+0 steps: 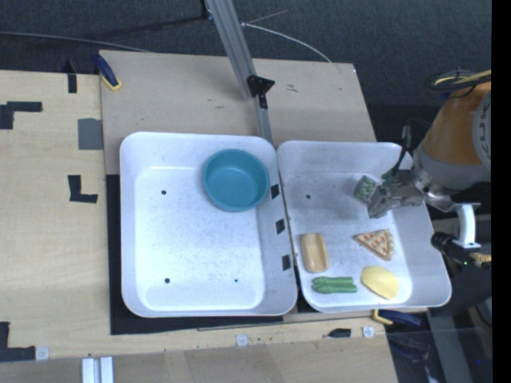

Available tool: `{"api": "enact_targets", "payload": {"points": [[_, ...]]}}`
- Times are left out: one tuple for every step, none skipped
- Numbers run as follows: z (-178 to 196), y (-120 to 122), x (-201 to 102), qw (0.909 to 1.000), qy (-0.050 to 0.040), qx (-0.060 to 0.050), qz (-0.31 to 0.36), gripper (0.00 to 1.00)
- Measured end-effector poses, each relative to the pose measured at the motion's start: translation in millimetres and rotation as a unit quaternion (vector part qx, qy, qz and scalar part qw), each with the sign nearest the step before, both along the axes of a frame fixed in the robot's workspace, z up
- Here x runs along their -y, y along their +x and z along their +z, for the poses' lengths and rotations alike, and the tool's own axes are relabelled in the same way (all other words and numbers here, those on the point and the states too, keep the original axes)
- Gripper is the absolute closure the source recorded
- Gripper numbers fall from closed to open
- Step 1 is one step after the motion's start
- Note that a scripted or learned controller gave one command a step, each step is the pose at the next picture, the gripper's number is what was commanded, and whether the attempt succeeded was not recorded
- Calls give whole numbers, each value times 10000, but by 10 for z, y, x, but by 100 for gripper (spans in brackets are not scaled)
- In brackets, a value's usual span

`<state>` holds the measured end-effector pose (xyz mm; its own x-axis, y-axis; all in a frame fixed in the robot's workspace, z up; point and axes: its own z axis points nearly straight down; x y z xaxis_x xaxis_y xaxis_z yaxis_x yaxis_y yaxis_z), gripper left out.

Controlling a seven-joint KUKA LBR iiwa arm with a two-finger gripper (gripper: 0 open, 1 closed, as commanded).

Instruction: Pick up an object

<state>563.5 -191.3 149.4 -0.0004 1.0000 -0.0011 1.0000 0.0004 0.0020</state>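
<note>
Your pincer (382,200) sat low in the right bin (335,162), toward its upper right part, with the grey wrist and orange band of the arm (457,138) reaching in over the bin's right rim. Whether the pincer was wide, narrow or holding something, I could not tell; the view was too blurred there. A small green-and-grey object (365,187) lay just at its left, touching or nearly touching the tip; which, I could not make out.

Below the pincer, near but apart, you had a pizza slice (376,242). Further down lay a yellow lemon-like piece (380,282), a green bean pod (333,285) along the bottom wall, and a bread roll (314,252) close to the left wall.

The left bin (152,238) held a blue bowl (235,180) in its upper right corner, well apart from the pincer. A metal pole (233,42) slanted down to the seam between the bins.
</note>
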Motion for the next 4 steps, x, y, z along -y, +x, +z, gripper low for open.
{"api": "enact_targets", "payload": {"points": [[561,98,48,10000,-5,13,6,100],[1174,45,26,10000,-4,13,6,100],[1251,49,21,10000,4,-8,7,100],[1122,-87,-561,10000,12,-28,24,100]]}}
